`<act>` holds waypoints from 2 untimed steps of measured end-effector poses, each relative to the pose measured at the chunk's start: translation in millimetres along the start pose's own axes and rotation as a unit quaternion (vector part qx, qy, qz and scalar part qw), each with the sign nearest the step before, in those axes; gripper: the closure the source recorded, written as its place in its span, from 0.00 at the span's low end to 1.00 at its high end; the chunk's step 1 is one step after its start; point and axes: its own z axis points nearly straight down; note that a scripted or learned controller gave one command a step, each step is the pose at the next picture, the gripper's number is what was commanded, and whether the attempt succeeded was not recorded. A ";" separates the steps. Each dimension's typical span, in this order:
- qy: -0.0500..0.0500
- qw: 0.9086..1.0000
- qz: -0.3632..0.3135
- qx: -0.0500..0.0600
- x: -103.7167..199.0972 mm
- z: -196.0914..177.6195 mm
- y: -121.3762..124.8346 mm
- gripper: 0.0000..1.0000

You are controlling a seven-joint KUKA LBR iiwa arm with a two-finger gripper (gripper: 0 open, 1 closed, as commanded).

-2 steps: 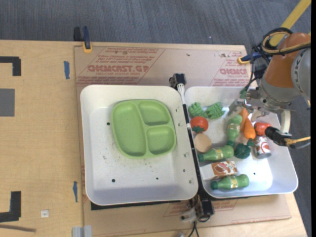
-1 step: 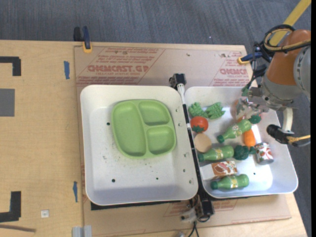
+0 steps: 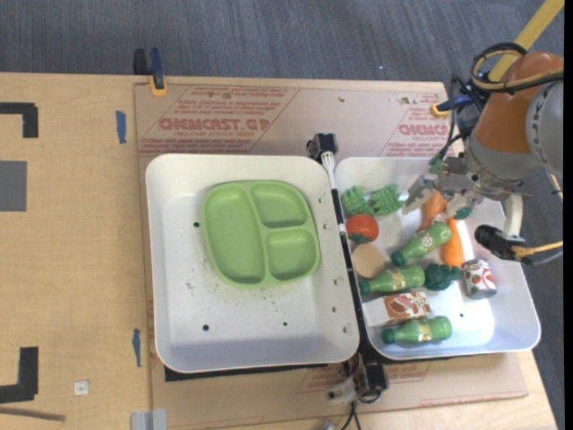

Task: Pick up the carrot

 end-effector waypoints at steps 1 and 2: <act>-0.004 0.999 0.035 -0.002 -29.1 15.9 -12.8 0.00; -0.004 1.000 -0.014 -0.006 -38.8 15.4 -42.8 0.00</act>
